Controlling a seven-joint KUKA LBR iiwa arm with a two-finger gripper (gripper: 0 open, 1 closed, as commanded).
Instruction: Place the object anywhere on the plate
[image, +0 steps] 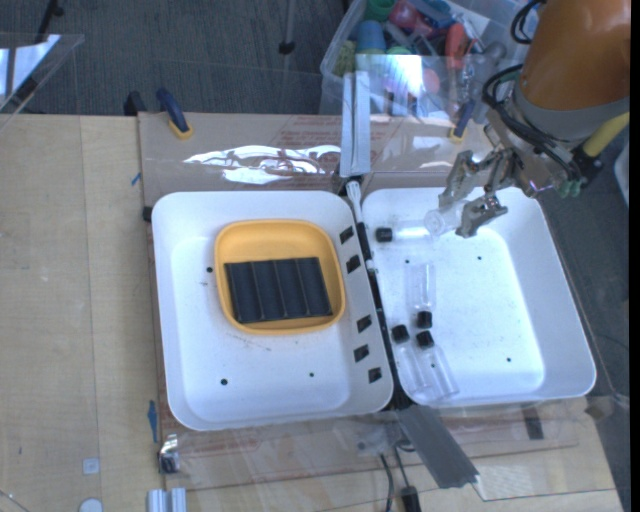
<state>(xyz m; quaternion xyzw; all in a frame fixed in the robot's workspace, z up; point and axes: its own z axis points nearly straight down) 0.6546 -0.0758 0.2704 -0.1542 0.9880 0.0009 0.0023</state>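
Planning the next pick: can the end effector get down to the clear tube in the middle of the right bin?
Probably yes. The end effector hovers over that bin, and the clear tube lies exposed with open floor around it.

Bright, even light falls from above, and both white bins (270, 400) sit close to overexposed, their rims losing detail. Strong glare streaks the clear sheet (265, 160) at the upper middle of the frame, and a second hot patch shines on the plastic box (400, 70) at the top. Shadows are soft and short, pooling under the yellow plate (280, 235). The picture is slightly soft overall; the orange band (575, 50) in the upper right is blurred.
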